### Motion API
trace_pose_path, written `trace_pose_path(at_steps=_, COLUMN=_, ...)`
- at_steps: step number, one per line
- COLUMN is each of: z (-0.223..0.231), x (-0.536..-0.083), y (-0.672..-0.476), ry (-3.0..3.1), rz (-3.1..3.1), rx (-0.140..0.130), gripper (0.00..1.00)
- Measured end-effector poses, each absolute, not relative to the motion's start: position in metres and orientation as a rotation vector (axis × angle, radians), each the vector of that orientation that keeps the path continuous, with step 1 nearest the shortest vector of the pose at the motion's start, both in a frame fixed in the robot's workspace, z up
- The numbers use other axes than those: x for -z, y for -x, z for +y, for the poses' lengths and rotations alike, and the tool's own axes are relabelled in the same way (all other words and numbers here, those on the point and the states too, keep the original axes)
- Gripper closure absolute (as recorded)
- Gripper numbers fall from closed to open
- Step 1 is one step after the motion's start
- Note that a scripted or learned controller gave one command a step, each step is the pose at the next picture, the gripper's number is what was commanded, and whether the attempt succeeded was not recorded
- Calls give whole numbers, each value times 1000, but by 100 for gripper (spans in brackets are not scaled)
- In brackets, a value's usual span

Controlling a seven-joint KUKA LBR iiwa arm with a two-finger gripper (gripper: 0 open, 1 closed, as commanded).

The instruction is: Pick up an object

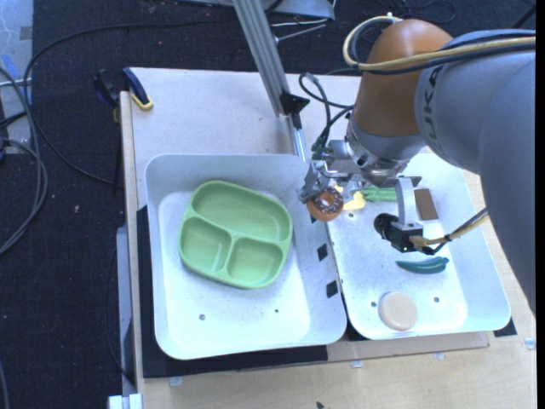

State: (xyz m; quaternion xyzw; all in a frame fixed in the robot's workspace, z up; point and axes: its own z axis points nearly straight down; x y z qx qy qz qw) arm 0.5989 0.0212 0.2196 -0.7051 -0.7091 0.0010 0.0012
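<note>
Brown, ring-shaped small toy doughnut (326, 204), light and stiff, sits pinched between the gripper (322, 196) fingers by its rim.

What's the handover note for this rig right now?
Hand: over the wall between the bins, a small brown ring-shaped item at its tip; grip not clear.
Left bin: green divided tray.
Right bin: teal piece, round cream disc, brown block, yellow-green item.
Done: a secure pick is unconfirmed.
Left: confirm the hold, else retry.
</note>
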Motion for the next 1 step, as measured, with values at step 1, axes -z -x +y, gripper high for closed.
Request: trace_pose_path(at_steps=1, z=71, x=-212, y=-586, ry=2212, rz=-2227, rx=-3, gripper=100)
